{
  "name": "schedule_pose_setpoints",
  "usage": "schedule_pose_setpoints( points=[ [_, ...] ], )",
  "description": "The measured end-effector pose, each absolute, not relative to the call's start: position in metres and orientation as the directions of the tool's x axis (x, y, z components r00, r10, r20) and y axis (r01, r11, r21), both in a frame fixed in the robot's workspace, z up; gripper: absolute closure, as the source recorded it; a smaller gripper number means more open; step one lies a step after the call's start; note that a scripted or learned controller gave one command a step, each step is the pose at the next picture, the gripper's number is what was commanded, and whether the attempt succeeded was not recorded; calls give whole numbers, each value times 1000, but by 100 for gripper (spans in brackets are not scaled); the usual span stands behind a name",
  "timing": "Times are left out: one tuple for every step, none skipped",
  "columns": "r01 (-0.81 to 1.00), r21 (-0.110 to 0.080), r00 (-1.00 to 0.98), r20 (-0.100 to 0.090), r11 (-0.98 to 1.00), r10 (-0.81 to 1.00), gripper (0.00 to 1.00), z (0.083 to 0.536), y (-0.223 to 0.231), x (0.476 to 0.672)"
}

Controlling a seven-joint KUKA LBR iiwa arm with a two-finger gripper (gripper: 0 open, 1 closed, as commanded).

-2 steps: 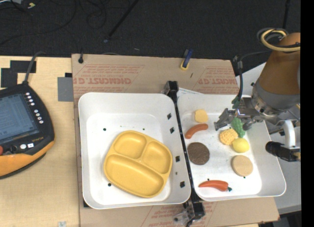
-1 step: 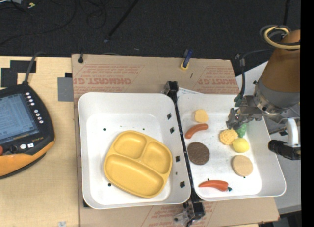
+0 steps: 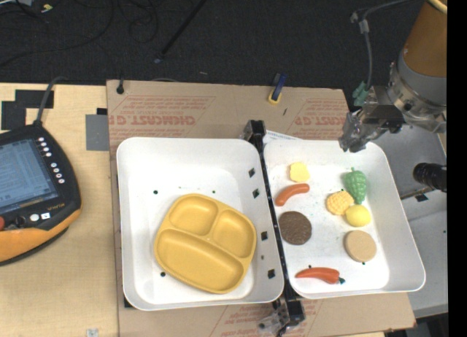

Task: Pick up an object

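The right bin (image 3: 394,204) holds several toy foods: a yellow cheese block (image 3: 299,173), a sausage (image 3: 291,194), a brown patty (image 3: 295,227), a corn cob (image 3: 338,202), a green leafy piece (image 3: 356,184), a lemon (image 3: 357,216), a tan round biscuit (image 3: 360,246) and a red chili (image 3: 317,274). My gripper (image 3: 354,141) hangs above the bin's far right corner, behind the green piece, with nothing between its fingers.
The left bin (image 3: 146,175) holds a yellow divided plate (image 3: 205,242). A black clamp bar (image 3: 264,211) runs between the bins. A teach pendant (image 3: 33,190) lies at the left. A blue and yellow clip (image 3: 276,89) sits on the cardboard behind.
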State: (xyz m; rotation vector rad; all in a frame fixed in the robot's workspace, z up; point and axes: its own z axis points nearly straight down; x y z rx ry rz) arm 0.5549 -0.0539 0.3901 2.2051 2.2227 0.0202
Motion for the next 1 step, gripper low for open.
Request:
schedule_pose_setpoints(
  points=[
    [1000,-11,-7,2,7,1000,100,321,15,537]
  ],
)
